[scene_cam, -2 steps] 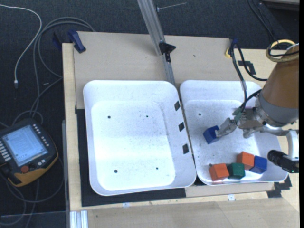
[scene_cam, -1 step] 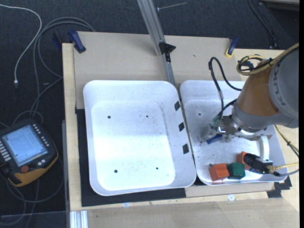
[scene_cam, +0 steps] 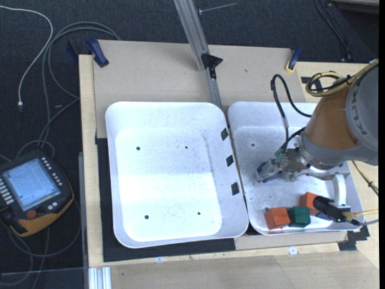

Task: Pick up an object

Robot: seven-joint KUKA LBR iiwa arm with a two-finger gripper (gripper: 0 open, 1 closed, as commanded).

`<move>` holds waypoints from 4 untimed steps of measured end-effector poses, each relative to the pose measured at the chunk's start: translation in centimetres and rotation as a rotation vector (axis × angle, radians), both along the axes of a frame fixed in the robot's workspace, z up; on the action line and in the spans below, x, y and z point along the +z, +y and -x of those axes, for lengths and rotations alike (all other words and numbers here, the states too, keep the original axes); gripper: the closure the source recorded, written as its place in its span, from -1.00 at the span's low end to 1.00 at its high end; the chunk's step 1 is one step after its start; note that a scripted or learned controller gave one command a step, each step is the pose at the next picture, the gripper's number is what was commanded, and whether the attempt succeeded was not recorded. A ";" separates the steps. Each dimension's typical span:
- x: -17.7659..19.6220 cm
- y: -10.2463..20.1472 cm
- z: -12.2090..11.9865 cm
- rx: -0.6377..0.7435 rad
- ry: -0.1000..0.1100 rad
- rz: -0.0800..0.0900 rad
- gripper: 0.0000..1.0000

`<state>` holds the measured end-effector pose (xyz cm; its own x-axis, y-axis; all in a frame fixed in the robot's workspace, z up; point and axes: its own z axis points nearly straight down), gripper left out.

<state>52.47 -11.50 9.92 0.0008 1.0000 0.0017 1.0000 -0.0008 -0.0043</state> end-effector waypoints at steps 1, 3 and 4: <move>0.1 3.2 -3.3 0.006 -0.008 0.001 -1.00; 1.1 3.3 -1.7 0.002 -0.003 0.000 1.00; 10.4 12.7 -0.6 0.011 -0.012 -0.003 1.00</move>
